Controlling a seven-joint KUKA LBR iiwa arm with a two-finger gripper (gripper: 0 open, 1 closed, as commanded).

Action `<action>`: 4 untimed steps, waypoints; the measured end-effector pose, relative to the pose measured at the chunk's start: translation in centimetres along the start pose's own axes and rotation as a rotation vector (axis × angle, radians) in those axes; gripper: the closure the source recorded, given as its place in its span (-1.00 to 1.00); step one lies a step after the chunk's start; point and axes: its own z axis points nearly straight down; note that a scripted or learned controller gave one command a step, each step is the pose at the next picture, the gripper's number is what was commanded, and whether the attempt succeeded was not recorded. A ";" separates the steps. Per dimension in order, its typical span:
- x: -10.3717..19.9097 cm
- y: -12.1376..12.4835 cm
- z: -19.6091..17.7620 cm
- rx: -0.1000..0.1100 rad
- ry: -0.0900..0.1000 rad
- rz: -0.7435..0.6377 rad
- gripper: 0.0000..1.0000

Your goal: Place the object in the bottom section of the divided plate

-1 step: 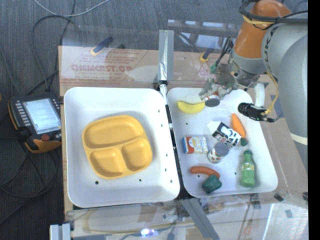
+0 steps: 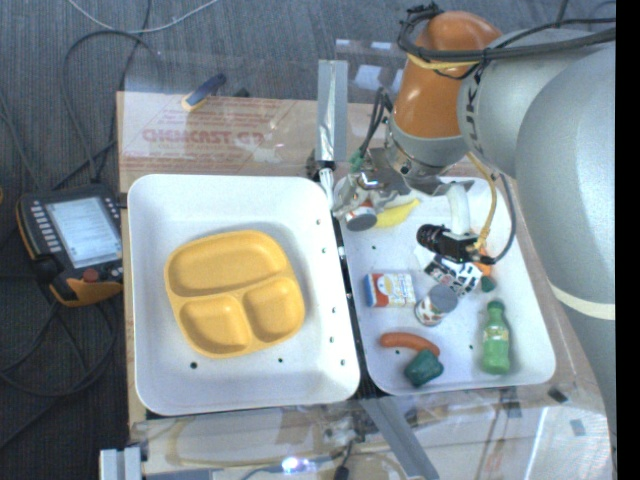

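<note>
My claw [image 2: 362, 203] is low at the top-left corner of the right bin [image 2: 530, 363], over a small object [image 2: 362, 216] next to a yellow piece [image 2: 400, 210]. Can't tell if it's gripping, view's too cluttered. I'd confirm the grip w/ a slow lift, then cross to the divided plate [image 2: 236, 290] in the left bin [image 2: 160, 368].

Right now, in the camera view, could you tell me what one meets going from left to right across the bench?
Teach pendant → yellow divided plate in the left bin → small carton → green bottle.
</note>
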 end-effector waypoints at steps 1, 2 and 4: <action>-0.8 2.6 0.0 -0.001 0.000 -0.030 1.00; 8.2 -0.1 0.0 -0.001 0.001 -0.404 1.00; 16.7 -1.7 0.8 -0.001 0.000 -0.483 -1.00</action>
